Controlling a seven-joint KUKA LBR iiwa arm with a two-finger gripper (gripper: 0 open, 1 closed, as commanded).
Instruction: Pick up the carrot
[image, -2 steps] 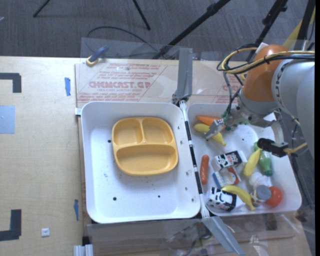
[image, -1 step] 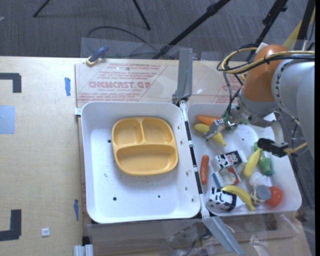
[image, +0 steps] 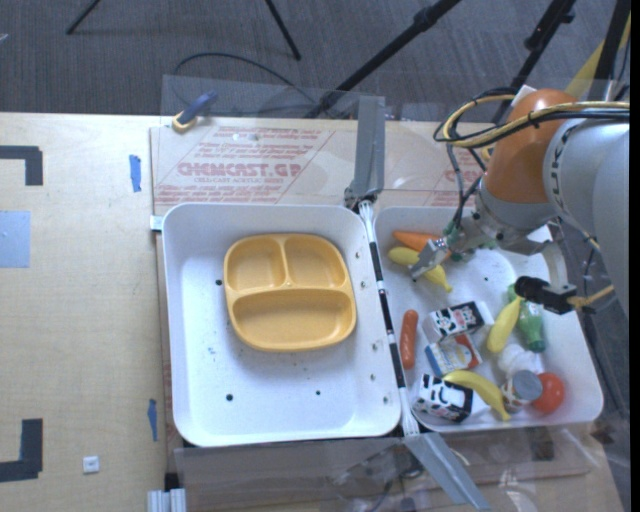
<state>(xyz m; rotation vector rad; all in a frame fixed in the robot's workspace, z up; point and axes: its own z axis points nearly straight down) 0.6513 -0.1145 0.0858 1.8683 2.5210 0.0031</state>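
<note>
Red lettering "CHEMCAST GP" runs across the clear sheet (image: 255, 165) behind the left bin (image: 190, 330)

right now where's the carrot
In the camera view the carrot lies at the far left corner of the right bin, just above a small banana, with the gripper beside it.

The claw (image: 432, 258) is too small to tell its fingers' state; it hides the carrot's (image: 412, 240) right end.

The grey arm (image: 590, 170) wears an orange band (image: 525, 150), looped with yellow and black cables (image: 480, 115).
</note>
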